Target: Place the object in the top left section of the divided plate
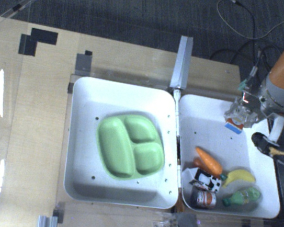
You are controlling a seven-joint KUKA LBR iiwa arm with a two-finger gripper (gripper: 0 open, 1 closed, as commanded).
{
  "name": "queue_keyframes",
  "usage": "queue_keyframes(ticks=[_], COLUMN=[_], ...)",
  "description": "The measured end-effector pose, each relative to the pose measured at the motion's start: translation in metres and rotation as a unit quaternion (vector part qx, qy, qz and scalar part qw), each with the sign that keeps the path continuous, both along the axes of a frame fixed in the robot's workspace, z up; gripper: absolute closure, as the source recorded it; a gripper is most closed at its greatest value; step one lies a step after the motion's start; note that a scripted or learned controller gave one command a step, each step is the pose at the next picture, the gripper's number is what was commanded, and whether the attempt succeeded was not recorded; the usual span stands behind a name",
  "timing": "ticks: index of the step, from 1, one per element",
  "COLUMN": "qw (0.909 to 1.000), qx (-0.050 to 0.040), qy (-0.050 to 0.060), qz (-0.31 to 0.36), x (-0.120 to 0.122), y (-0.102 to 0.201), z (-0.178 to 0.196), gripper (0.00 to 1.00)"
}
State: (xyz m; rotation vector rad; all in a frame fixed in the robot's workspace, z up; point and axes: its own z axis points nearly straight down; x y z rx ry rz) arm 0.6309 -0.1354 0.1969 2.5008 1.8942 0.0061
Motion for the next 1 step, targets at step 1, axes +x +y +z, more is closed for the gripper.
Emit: queue_keyframes(ticks=[1], qw=[0.9999], qx=[0.0006], qy=[0.001], qz=[-0.015], x=[0.0197], y=[0.0354], z=[-0.0241], gripper=[1.00])
